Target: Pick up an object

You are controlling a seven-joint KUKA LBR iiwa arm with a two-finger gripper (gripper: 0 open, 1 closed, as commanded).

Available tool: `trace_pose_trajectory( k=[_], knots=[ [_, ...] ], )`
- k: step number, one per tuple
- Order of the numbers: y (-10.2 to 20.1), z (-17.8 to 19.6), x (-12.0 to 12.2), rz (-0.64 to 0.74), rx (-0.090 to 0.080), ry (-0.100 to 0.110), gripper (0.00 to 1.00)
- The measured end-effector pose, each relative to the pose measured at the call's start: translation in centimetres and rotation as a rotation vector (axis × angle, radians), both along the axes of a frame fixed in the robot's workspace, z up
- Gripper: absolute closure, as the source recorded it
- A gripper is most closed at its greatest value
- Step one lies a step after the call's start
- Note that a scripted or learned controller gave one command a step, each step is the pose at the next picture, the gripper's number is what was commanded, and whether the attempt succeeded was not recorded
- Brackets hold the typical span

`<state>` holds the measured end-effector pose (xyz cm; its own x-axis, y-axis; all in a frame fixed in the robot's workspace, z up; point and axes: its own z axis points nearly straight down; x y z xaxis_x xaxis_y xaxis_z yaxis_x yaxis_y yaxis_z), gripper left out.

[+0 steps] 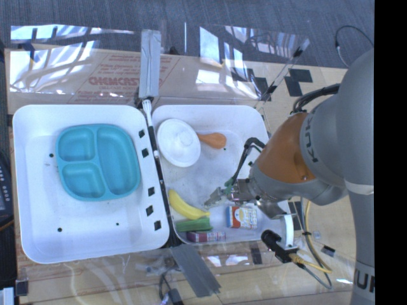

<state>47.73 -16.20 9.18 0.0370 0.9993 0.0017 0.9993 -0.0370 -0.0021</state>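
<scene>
My gripper (219,196) hangs low in the right bin (210,116), above its middle floor; whether it is spread or pinching, I cannot tell from this angle. Just near of it lies a yellow banana (186,205), curved and smooth, with a flat green block (193,224) touching its near side. A small carton (242,216) with red print sits to the right, beside my wrist. A slim tube (205,236) rests against the near wall. Farther back: a round white lid-like dish (179,142) and an orange drumstick-shaped toy (213,140). The left bin (28,189) holds a glossy teal divided plate (98,161) with three compartments.
</scene>
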Motion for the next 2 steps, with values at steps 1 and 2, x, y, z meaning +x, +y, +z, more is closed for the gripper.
trace_pose_trajectory(
  k=[1,2],
  knots=[
    [-1.7,0.1,0.0,-0.005,0.000,-0.002,0.00],
    [-0.4,-0.1,8.0,0.060,0.000,0.000,0.00]
  ],
)
